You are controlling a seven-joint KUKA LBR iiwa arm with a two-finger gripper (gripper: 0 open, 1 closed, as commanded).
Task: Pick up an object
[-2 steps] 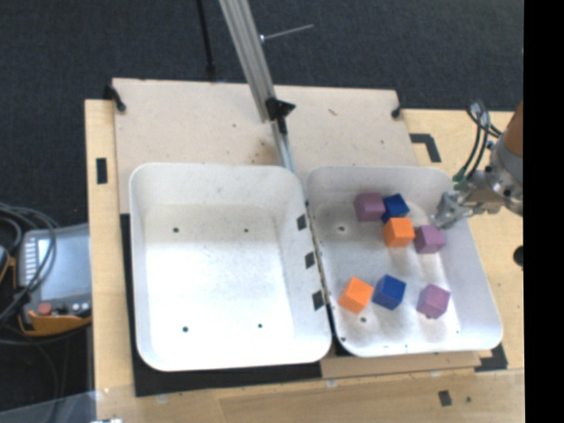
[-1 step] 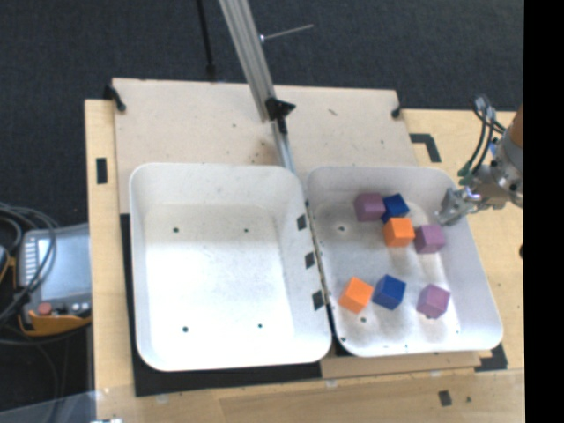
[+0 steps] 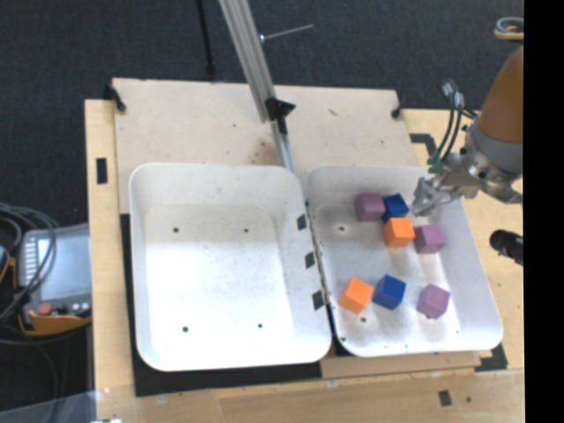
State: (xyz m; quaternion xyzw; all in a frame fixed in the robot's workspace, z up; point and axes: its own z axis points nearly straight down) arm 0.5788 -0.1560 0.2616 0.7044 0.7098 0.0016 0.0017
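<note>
The gripper (image 3: 426,197) hovers just right of the far blue cube (image 3: 396,206) in the right bin (image 3: 476,324) — finger state cannot be told. Centre over one cube — neighbours crowd it — then descend.

Single fixed camera above the bench (image 3: 101,236), looking down at a slant; both white bins (image 3: 220,179) fully in frame, side by side. Moderately far; dark floor along top, arm (image 3: 502,104) entering from right edge.
</note>
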